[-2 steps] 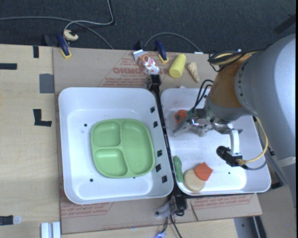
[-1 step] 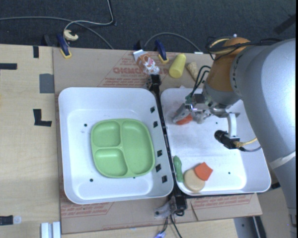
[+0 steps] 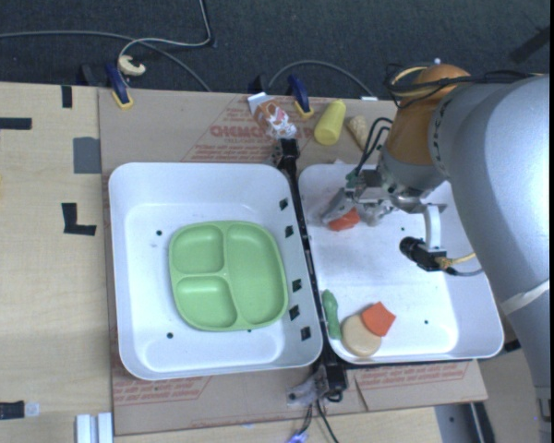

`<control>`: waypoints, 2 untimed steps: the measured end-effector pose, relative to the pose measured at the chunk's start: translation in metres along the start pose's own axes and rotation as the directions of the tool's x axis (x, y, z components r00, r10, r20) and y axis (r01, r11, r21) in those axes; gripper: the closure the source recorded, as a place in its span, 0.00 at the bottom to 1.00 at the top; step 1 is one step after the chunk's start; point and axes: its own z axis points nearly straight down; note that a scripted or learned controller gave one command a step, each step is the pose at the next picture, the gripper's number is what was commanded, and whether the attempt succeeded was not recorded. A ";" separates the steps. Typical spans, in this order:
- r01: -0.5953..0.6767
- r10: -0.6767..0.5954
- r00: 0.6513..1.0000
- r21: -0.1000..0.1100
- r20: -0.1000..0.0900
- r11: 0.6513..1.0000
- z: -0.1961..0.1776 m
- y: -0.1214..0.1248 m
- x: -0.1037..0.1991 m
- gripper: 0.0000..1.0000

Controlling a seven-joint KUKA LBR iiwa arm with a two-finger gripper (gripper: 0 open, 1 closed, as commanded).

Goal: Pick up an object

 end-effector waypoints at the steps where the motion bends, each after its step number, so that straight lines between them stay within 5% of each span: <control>1: -0.001 0.001 1.000 0.000 0.000 1.000 0.000 0.011 0.004 0.00; 2: 0.000 0.000 1.000 0.000 0.003 1.000 -0.010 0.012 0.004 1.00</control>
